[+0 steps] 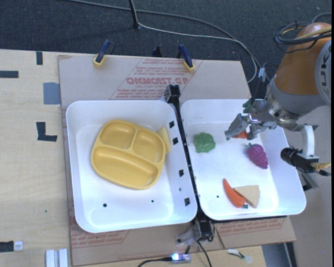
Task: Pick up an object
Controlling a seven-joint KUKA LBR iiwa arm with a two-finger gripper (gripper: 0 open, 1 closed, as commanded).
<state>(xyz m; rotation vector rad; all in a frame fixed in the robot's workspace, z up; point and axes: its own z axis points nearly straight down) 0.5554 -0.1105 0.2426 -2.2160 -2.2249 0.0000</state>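
The pincer [240, 131] is seen at the frame's right over the right bin [211, 111], closed on a small orange object [243, 134]; purple grapes [258, 155] lie just below.

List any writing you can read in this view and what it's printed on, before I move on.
"CHEMCAST G.P." or close to it, in large red letters, blurred, on the brown board under the bins.
Smaller red lines above and below that word on the same board: too small and blurred to read.
No readable text on the white bins, the yellow tray, or the arm.
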